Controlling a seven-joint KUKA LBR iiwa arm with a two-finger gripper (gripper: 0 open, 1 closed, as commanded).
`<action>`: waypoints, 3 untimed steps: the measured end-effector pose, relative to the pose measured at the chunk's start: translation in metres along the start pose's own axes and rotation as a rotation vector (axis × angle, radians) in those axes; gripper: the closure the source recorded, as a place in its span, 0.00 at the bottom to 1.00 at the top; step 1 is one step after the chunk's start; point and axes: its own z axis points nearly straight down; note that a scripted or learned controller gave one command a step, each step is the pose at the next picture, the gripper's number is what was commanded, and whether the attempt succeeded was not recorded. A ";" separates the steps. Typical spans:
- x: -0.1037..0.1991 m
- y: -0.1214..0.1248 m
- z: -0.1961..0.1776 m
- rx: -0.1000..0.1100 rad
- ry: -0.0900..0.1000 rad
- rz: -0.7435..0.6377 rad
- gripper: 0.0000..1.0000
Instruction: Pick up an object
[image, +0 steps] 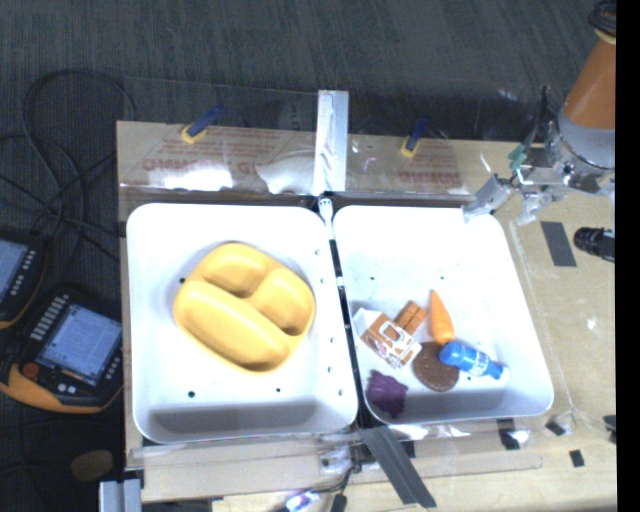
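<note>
The gripper (508, 195) hangs over the far right corner of the right bin (440, 235), fingers spread apart with nothing between them. Nearer the camera and well below it, a carrot (440, 315), a small box (391, 338), a brown disc (435, 368), a blue bottle (470, 360) and a purple lump (386, 392) cluster together. Far to its left, a yellow loaf (244, 305) fills the left bin (160, 240).

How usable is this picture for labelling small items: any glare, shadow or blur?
Camera view: lighting is even; the white bins are bright but not blown out. Glare shows on the plastic sheet behind them. The yellow lump casts a soft shadow. The carrot and blue bottle are slightly soft; the claw looks blurred.
</note>
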 end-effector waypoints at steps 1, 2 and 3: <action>0.030 -0.036 0.112 0.001 -0.001 -0.016 0.00; 0.054 -0.068 0.165 -0.010 -0.004 -0.074 0.00; 0.054 -0.066 0.154 -0.014 -0.004 -0.075 1.00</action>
